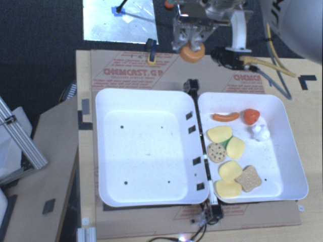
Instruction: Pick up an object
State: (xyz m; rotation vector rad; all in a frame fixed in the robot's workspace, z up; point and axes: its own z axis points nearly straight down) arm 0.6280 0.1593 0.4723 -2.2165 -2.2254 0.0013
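Observation:
My gripper (190, 45) hangs high above the bench, behind the bins' far edge. It is shut on a round orange piece (192, 53) that shows between and below the fingers. The right bin (292, 155) holds a sausage (225, 117), a red fruit (251, 116), a small white object (260, 131), several yellow pieces such as one (219, 133) near the divider, a chocolate-chip cookie (216, 152) and a slice of toast (249, 178). A green bit (227, 143) peeks out between the yellow pieces.
The left bin (101, 135) lies beside the right one, joined along a black clip strip (198, 135). A shiny metal sheet (118, 11) lies at the back left, a blue-yellow clamp (151, 52) near it. Cables (262, 67) run at the back right.

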